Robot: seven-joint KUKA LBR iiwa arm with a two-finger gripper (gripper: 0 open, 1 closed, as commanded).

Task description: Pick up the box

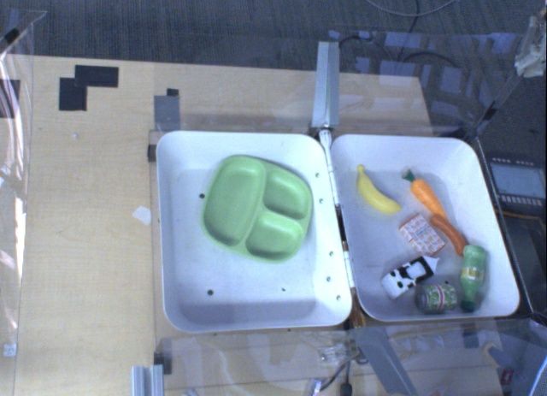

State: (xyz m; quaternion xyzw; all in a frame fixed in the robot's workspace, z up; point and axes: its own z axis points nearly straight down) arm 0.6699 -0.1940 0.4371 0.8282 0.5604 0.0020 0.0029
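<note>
The box [419,232] is small and flat, with an orange and white pattern. It lies near the middle of the right bin [479,159], tilted, and its right edge touches the carrot [436,211]. Just below it a black and white carton [408,277] lies on its side.
The right bin also holds a yellow banana [376,192], a green can [438,298] and a green bottle [473,268] near its front right corner. A green divided plate [256,206] sits in the left bin [184,300]. A metal post [325,86] stands behind the bins.
</note>
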